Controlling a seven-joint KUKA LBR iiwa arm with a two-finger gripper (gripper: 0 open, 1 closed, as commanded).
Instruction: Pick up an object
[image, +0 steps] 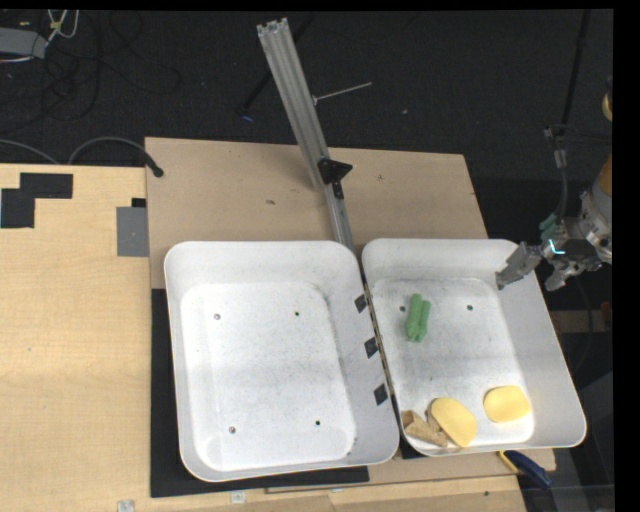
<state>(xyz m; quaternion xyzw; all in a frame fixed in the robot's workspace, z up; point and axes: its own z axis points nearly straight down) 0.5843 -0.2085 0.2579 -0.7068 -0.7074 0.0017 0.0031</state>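
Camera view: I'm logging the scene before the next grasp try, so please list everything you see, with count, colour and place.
white bins: two, white, side by side on the bench
green object: one, green, oblong, upper middle of the right bin
yellow objects: two, yellow, rounded, near front edge of the right bin, apart from each other
tan piece: one, tan, front left corner of the right bin, touching the left yellow object
black clips: three, black, along the seam between the bins
metal rail: one, grey, slanting from top centre down to the bins' seam
bench board: light wood, under and left of the bins
pincer: one, grey, above the right bin's far right corner, holding nothing visible
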